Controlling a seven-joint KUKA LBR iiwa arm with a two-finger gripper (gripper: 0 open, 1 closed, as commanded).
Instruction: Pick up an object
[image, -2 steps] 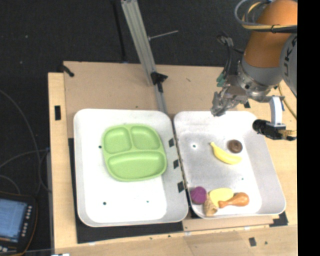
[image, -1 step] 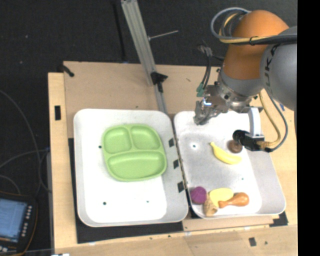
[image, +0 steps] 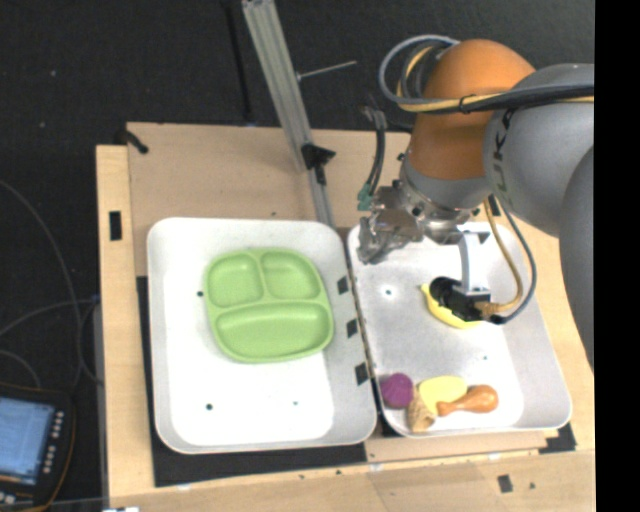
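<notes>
1. A slanted metal pole (image: 290, 110) runs from the top centre of the frame down to the gap between the two bins; dark cables (image: 45, 290) trail across the black floor at the left, and a small lit screen (image: 25, 440) sits at the lower left corner; the grey arm (image: 540, 150) with its orange band (image: 470, 100) covers the upper right of the frame.
2. The left bin (image: 180, 400) on the worktop (image: 200, 170) holds a green divided plate (image: 268, 305), lying flat in its upper middle.
3. The right bin (image: 400, 300) holds a yellow banana-like object (image: 452, 310) at mid right, and along its lower edge a purple piece (image: 397, 389), a pale yellow piece (image: 441, 390) and an orange-brown piece (image: 470, 401), close together.
4. The hand (image: 375, 240) hangs over the upper left corner of the right bin, well apart from the objects; its metal parts blur together, so I cannot tell how far open it is, and nothing is seen in its hold.
</notes>
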